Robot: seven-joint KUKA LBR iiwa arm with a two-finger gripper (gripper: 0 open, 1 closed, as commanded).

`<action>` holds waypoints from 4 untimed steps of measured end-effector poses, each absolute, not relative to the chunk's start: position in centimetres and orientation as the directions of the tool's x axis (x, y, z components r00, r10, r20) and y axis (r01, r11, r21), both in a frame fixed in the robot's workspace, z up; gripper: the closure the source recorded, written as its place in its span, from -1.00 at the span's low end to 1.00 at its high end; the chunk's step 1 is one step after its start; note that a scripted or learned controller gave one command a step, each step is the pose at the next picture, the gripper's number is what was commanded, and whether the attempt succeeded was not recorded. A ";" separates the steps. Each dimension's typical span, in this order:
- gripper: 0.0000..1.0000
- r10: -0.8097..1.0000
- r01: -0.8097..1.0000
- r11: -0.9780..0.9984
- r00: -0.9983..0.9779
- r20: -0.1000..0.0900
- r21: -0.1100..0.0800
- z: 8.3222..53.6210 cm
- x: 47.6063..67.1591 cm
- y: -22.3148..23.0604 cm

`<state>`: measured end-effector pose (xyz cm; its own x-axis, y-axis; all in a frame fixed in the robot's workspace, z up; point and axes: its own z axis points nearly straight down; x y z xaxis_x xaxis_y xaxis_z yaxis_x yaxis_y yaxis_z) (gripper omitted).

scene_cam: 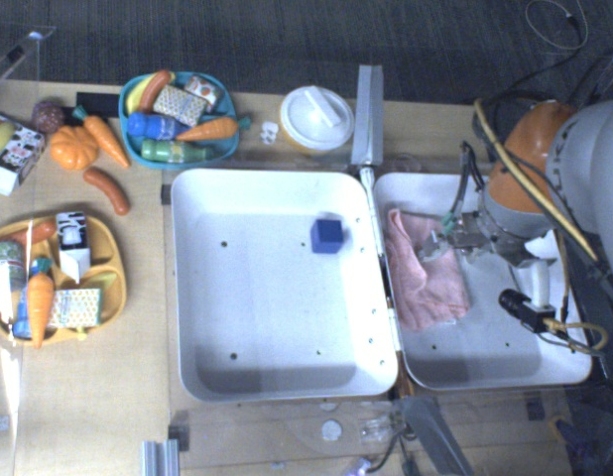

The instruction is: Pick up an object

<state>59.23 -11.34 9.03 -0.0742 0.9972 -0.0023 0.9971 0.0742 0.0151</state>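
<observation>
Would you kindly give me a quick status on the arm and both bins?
Pincer low in right bin, at pink cloth. Blue block alone in left bin, untouched. Nothing seen lifted.

Gripper (pixel 437 243): fingertips blurred against the crumpled pink cloth (pixel 426 276); open or shut unclear.
Grey arm (pixel 584 157): cut off by the right edge.
Right shallow white bin (pixel 485 365): right wall hidden under arm and cables.
Small toys in blue bowl (pixel 178 117): too small to identify.

Pink cloth (pixel 426 276) soft, crumpled; blue block (pixel 327 235) matt; white bins (pixel 237 365) smooth plastic
</observation>
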 end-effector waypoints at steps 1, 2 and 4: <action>-1.00 0.957 0.957 0.291 -0.291 -0.003 0.005 17.4 60.8 -19.6; -1.00 0.895 0.894 0.447 -0.447 -0.009 0.013 9.1 58.3 -17.2; -1.00 0.802 0.802 0.597 -0.597 -0.005 0.006 10.8 58.7 -14.8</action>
<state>58.66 -14.80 10.76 -0.5968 0.8024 -0.0055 0.8024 0.5968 0.0059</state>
